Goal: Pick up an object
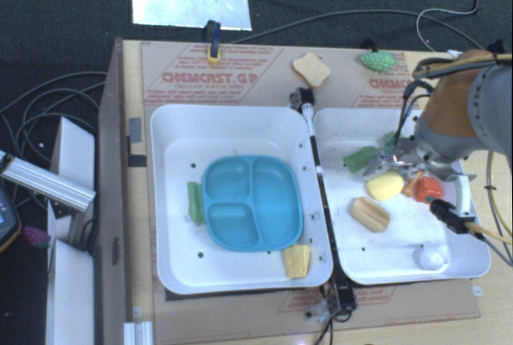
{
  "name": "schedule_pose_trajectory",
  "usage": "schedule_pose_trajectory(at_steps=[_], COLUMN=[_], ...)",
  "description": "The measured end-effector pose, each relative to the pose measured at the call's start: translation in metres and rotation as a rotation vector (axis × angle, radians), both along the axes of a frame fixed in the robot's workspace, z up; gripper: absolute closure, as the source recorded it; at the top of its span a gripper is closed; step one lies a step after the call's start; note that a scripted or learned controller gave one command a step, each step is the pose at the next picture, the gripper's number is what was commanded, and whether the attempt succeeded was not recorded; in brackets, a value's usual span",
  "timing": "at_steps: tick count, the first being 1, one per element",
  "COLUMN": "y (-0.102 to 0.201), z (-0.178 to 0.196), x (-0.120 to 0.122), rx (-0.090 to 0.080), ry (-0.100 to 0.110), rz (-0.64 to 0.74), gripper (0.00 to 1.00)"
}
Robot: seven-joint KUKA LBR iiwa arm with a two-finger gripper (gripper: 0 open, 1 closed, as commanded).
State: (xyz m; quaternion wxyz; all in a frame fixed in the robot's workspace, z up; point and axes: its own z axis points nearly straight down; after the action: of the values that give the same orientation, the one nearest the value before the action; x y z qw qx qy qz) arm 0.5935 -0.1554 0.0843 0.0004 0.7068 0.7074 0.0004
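My gripper (391,162) reaches down into the right bin (473,255) from the right, below the grey and orange arm (453,107). It hangs just above a yellow lemon-shaped piece (385,188) and right of a green piece (360,156). A red-orange piece (425,188) lies close to its right side. A tan bun (370,213) rests nearer the front, and a white ball (433,258) lies in the front right corner. The gripper's tips are hidden among these objects.
The left bin (172,255) holds a blue divided plate (252,202), a green pod (195,203) to its left and a yellow wedge (296,261) at the front. Behind the bins lie a bread slice (311,69) and a green toy (378,60). Cables run along the right edge.
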Motion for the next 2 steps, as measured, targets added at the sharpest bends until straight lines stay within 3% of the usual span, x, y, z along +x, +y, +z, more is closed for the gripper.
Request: schedule_pose_trajectory(at_steps=[1, 2], y=[0.024, 0.023], z=[0.000, 0.011], x=[-0.021, -0.020], rx=[0.000, 0.000], ry=[0.000, -0.002], rz=[0.002, 0.003], gripper=[0.00, 1.00])
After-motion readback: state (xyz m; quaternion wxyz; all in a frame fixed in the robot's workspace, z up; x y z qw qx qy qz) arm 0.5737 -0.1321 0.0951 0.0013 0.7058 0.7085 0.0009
